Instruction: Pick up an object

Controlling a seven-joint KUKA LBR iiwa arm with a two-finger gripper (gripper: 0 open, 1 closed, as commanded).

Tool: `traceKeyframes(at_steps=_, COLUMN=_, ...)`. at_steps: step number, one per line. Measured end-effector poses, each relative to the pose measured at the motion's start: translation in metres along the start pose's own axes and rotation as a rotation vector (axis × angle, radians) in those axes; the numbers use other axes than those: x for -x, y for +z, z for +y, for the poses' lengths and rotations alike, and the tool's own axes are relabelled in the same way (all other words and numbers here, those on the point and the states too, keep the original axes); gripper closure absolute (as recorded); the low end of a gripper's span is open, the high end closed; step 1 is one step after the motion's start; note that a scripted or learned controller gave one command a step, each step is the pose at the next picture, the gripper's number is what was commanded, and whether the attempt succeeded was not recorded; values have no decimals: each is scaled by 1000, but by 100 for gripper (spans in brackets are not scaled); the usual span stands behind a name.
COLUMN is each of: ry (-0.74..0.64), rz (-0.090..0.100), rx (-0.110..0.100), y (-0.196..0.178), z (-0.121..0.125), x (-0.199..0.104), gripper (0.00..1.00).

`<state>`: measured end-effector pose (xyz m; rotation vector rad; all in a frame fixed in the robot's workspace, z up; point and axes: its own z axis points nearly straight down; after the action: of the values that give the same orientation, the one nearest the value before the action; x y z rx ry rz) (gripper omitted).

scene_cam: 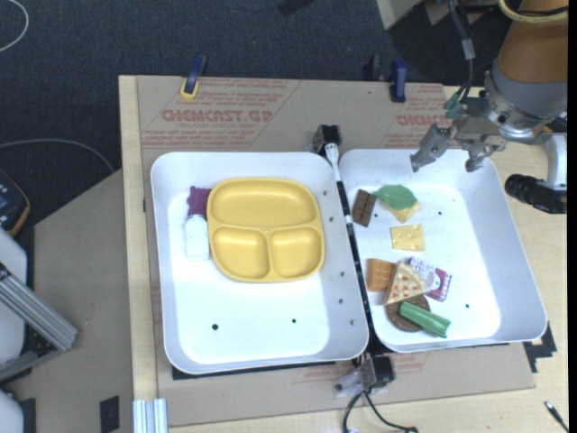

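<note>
My gripper [448, 158] hangs open over the far end of the right bin [505, 242], its two fingers spread and nothing between them. Below and left of it lie a green-topped yellow piece [398, 200], a brown block [363, 207] and a yellow cheese square [407, 237]. Nearer the front sit an orange cracker [380, 274], a pizza slice [406, 284] on a purple-white wrapper [437, 282], a dark round cookie [403, 317] and a green cylinder [425, 318].
The left bin [252, 332] holds a yellow three-compartment tray [266, 227], with a white bottle [196, 237] and a purple item [197, 200] at its left. Clamps [190, 81] grip the cardboard base at the back. The arm's orange band [532, 25] is at top right.
</note>
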<state>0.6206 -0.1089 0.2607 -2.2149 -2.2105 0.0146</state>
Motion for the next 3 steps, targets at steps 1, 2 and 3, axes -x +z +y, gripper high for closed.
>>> traceKeyframes(at_steps=1, ry=-2, rz=-1, rx=14, y=-8, z=2, x=0, gripper=0)
traceKeyframes(at_steps=2, ry=-2, rz=-1, rx=9, y=55, z=4, x=0, gripper=0)
traceKeyframes(at_steps=3, ry=-2, rz=0, rx=6, y=117, z=-1, x=-6, gripper=0)
